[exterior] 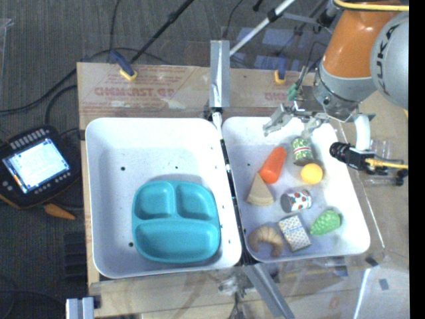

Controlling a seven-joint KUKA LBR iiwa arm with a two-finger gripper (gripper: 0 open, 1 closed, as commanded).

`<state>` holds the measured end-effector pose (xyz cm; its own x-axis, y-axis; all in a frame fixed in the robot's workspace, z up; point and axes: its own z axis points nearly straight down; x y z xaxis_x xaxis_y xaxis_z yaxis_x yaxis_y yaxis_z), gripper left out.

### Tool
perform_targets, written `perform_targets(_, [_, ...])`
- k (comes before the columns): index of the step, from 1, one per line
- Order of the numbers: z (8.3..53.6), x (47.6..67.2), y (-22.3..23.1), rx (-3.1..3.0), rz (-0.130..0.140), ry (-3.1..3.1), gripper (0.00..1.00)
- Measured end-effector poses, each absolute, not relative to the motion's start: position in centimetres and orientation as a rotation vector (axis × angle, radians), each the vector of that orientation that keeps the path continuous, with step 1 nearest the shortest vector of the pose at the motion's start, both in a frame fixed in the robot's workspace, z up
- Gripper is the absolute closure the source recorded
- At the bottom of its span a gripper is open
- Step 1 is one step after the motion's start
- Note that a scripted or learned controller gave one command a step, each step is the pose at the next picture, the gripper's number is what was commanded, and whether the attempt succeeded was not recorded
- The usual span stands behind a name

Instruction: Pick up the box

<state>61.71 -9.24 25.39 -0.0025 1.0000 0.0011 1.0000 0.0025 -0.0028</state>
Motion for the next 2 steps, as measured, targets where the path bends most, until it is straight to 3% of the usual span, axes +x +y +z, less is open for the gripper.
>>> perform_targets(1, [20.7,56.8,-10.4,-2.365,0.003,-2.062,0.0])
perform_targets(2, [16.9,49.6,-14.0,-2.324,0.004,-2.108,0.0])
